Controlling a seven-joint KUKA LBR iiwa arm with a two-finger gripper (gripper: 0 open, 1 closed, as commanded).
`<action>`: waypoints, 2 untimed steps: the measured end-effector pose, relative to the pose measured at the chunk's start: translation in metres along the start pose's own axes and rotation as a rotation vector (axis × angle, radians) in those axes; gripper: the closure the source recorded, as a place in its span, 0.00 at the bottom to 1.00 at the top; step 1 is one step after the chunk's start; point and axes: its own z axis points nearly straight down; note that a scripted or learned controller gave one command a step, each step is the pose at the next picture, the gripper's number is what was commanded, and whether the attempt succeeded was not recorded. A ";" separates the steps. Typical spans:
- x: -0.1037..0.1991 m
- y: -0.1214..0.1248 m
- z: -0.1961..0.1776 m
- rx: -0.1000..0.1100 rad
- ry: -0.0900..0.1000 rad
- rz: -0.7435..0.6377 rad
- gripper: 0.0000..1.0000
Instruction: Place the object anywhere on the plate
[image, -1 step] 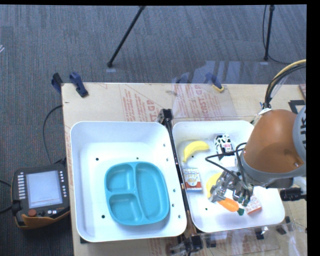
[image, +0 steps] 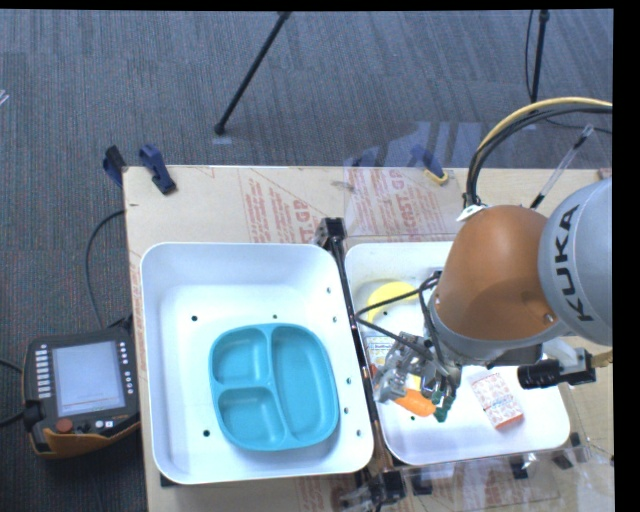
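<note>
While the gripper works low in the right bin: the risks gather round the grasp and the carry over the wall between the bins.
Gripper (image: 418, 378): low over the left part of the white right-hand bin (image: 540, 425), metal fingers splayed around clutter — whether they clasp anything I cannot tell.
Object: a small orange piece (image: 415, 403) lies at the fingertips, near the bin's front-left corner; touching or apart is unclear.
Plate: the blue three-compartment plastic plate (image: 273, 387) sits in the middle of the white left-hand bin (image: 170, 290), nothing on it.
Neighbours: a yellow rounded thing (image: 388, 297) toward the back, a red-and-white patterned packet (image: 497, 399) toward the front-right.
Risk: a shallow pinch — the piece may slip during the lift, or fall short of the plate.
</note>
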 end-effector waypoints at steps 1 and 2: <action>0.026 0.064 -0.092 -0.003 -0.004 -0.012 1.00; 0.043 0.122 -0.094 0.004 0.002 0.104 1.00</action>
